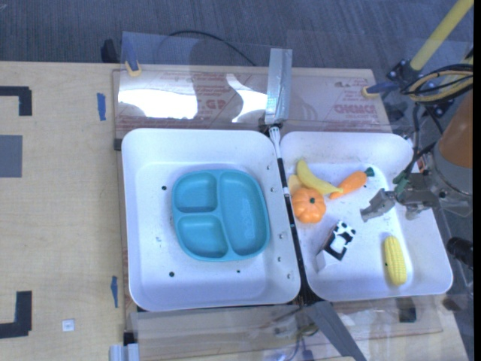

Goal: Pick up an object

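The right bin (428, 273) holds several toys. A yellow banana (313, 179) and an orange carrot (350, 182) lie near its back left. Against the divider sits an orange pumpkin (308, 205). A black-and-white block (340, 241) rests near the middle, and a yellow corn cob (394, 259) lies towards the front right. My gripper (394, 210) hangs over the right side of this bin, above and behind the corn. It is open, with nothing between its fingers.
The left bin (143, 277) holds a blue divided plate (222, 213). A clear panel and a metal post (279, 85) stand behind the bins. Cables and a yellow pole (443, 28) crowd the back right, beside the arm.
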